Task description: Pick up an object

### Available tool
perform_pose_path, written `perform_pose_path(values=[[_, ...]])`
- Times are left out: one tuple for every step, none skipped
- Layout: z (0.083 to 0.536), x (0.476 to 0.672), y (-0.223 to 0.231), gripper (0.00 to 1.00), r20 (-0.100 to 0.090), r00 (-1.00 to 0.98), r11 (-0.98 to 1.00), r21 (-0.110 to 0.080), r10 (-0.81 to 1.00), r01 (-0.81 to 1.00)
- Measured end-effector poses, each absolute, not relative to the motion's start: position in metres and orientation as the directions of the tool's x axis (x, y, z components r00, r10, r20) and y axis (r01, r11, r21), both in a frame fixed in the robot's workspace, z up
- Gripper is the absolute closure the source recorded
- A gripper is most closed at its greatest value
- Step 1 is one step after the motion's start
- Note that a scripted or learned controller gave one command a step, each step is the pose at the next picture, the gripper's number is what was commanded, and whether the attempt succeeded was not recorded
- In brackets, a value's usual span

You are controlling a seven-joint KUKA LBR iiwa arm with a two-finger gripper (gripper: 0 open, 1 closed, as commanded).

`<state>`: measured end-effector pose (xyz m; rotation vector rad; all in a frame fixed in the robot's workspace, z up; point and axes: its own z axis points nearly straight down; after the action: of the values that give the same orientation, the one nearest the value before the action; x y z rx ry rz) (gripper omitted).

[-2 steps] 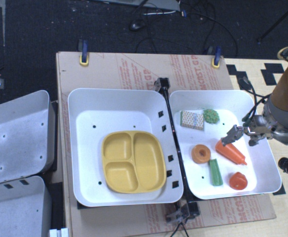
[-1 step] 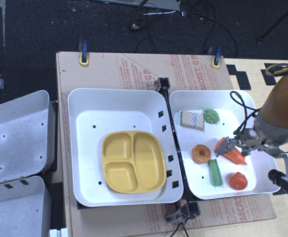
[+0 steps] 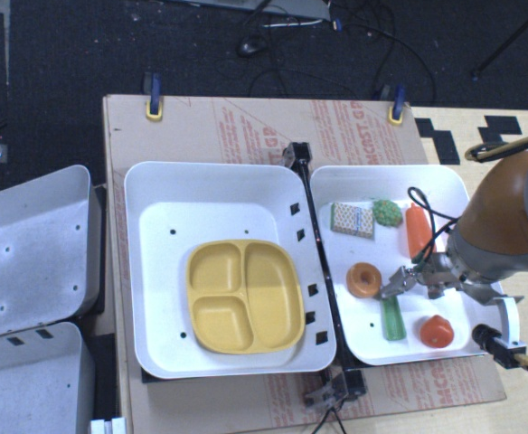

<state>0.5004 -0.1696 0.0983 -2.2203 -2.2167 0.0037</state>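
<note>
Dark speckled floor with loose cables surrounds a cardboard-topped bench (image 3: 210, 129), and on it two shallow white bins sit side by side. Taking the right bin (image 3: 445, 181) as the landmark, the left bin (image 3: 155, 197) touches its left wall and holds a yellow divided plate (image 3: 244, 295).

Inside the right bin, a small patterned packet (image 3: 352, 219) lies near the far wall, with a green broccoli piece (image 3: 388, 212) just beside it and an orange carrot (image 3: 417, 230) a little further toward the bin's right. A brown doughnut (image 3: 364, 279) sits near the bin's middle-left. A green stick-shaped object (image 3: 391, 318) lies toward the near wall, and a red tomato-like object (image 3: 436, 331) rests close to the near right corner.

The arm (image 3: 508, 220), grey with an orange band, hangs over the bin's right side. Its gripper (image 3: 407, 283) sits low in the bin's middle, between the doughnut and the carrot and just above the green stick. Two thin fingers (image 3: 394, 287) look slightly parted with nothing visibly caught between them, though the small detail makes this uncertain. Every object lies on the bin floor.
</note>
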Motion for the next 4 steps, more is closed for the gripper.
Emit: perform_pose_path(values=[[0.112,0.502,-0.169,1.0,0.0,0.002,-0.002,0.0,1.0,1.0],[0.156,0.504,-0.162,1.0,-0.001,-0.003,0.003,0.004,1.0,1.0],[0.209,0.506,-0.162,1.0,-0.002,-0.003,0.003,0.006,1.0,1.0],[0.214,0.519,-0.121,1.0,0.001,-0.007,0.007,0.002,1.0,1.0]])
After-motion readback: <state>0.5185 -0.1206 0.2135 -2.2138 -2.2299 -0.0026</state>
